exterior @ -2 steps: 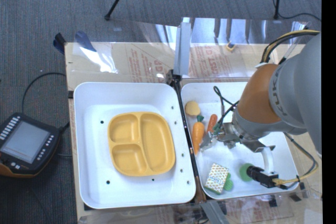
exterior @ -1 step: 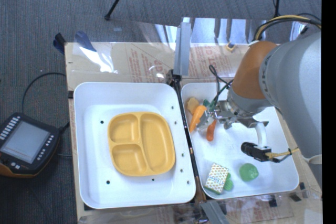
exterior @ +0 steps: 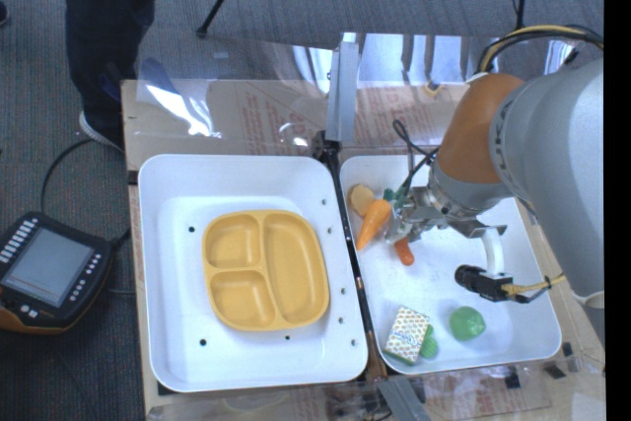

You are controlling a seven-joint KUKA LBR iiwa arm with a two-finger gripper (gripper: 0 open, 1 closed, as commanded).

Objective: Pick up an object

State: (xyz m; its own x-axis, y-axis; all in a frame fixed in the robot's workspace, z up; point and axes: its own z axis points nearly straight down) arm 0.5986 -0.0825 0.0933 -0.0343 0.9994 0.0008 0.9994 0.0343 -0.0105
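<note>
While the arm reaches in from the right, the scene sorts by size as follows.

Arm [exterior: 537,163]: grey with an orange band above the wrist, bent low over the right bin.
Left bin [exterior: 168,212]: shallow and white, with the yellow tray in it.
Right bin [exterior: 527,306]: shallow and white, just beside the left one — the small things lie in it.
Yellow tray [exterior: 266,269]: three compartments, lying flat in the middle of the left bin.
Tablet [exterior: 49,273]: on the floor, left of the bench, well apart from the bins.
Gripper [exterior: 406,224]: down in the upper left part of the right bin, at the carrots — how far it is open, and whether it has hold of anything, I cannot tell.
Large carrot [exterior: 372,224]: orange, tilted, near the bin's left wall, just left of the gripper.
Packet [exterior: 406,334]: pale, patterned, at the bin's front.
Green ball [exterior: 467,322]: right of the packet, near it but apart.
Small carrot [exterior: 404,253]: orange, just below the gripper.
</note>
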